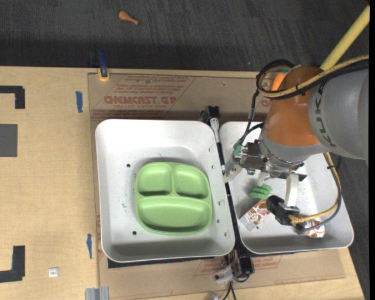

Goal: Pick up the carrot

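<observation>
Your pincer [275, 188] hangs over the right bin [344, 229] - its state you cannot tell. The likely carrot [128, 17] lies far up-left on the dark floor - long axis roughly left-right.

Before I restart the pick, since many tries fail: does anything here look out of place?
Yes. A small orange thing, possibly the carrot, lies on the dark floor beyond the bench's far edge, well outside both bins. The arm hangs over the right bin, among a green piece and small packets. The green divided plate sits squarely in the left bin.
</observation>
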`<act>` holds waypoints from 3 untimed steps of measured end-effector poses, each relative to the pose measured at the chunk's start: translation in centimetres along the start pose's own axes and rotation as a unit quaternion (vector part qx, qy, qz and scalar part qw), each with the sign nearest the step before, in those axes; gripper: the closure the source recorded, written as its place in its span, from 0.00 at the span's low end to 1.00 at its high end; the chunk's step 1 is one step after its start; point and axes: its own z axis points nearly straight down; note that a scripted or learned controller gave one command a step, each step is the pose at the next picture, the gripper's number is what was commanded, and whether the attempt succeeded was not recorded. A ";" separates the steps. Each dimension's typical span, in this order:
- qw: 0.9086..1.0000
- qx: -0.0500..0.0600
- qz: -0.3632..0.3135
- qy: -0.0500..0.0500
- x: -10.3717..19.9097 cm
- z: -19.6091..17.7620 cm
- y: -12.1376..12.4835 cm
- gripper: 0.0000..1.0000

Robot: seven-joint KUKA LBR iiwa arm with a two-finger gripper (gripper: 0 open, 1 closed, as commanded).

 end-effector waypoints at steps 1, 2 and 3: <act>1.000 -0.002 0.002 -0.001 -9.9 3.0 5.5 0.00; 0.995 0.000 0.097 0.000 -1.8 0.0 0.5 0.00; 0.969 0.001 0.247 0.000 4.3 0.0 -5.9 0.00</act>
